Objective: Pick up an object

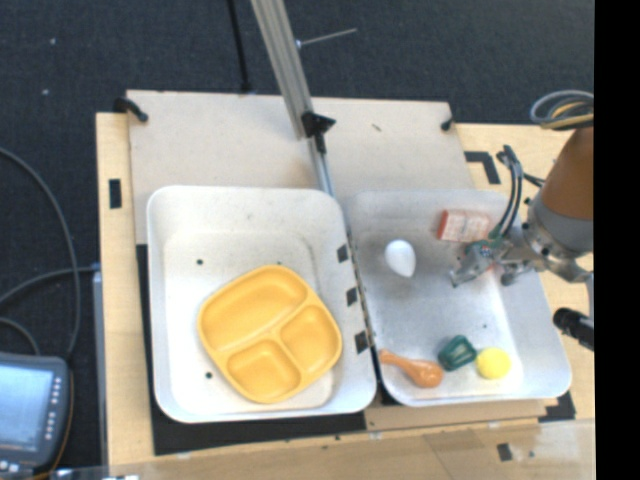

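Objects: white egg (400, 258) left of fingers | green block (457, 352), yellow ball (492, 364) below them | gripper (478, 266) over right bin (520, 388), finger state unclear

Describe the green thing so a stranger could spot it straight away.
Look in the right-hand white bin, along its near edge. The small dark green block lies there, between an orange spoon-shaped piece and a yellow ball; nothing else is green.
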